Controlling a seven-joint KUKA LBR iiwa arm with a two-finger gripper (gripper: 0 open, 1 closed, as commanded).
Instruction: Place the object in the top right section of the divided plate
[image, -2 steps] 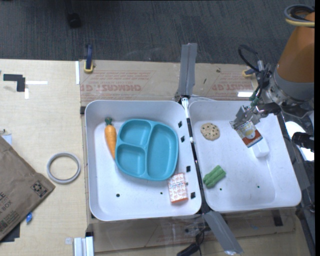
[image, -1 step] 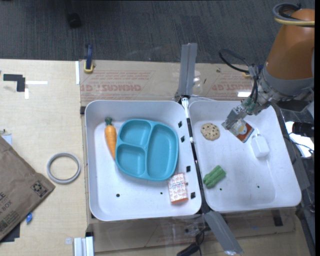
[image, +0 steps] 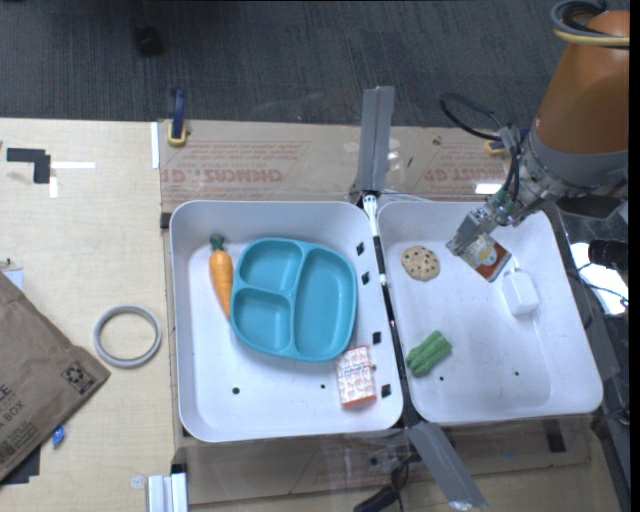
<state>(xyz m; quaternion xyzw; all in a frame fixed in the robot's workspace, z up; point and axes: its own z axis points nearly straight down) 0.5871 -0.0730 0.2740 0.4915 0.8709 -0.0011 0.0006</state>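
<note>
The grey and orange arm (image: 585, 90) reached over the right bin (image: 560, 395), its gripper (image: 470, 240) poised near the bin's back wall; whether its fingers were spread or closed could not be told. Just beside the gripper lay a small red-and-white packet (image: 490, 260). In the left bin (image: 200, 400) sat the blue divided plate (image: 295, 297), a carrot (image: 220, 275) touching its left rim and a snack box (image: 356, 377) near its front edge. A cookie (image: 421, 263), a green pea pod (image: 429, 352) and a white object (image: 520, 293) lay apart in the right bin.
</note>
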